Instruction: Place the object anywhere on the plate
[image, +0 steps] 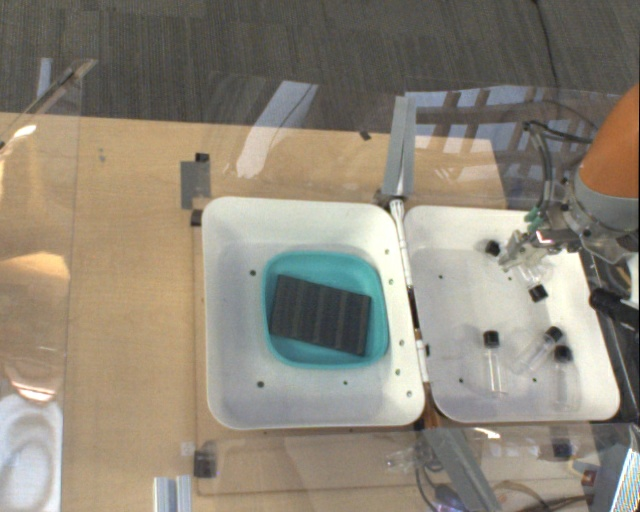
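The gripper (528, 248) hangs low in the far part of the right white bin (450, 395). I cannot tell how it is set or whether it has caught anything.

Small clear plastic vials with black caps (492, 362) lie near it in that bin, some just beside each other. They look light, hard and slippery, and round, so they may roll. A grab across the clear middle seems best.

The left white bin (232, 390) holds a teal square plate (375, 305) with a dark ribbed pad (320, 314) on it.
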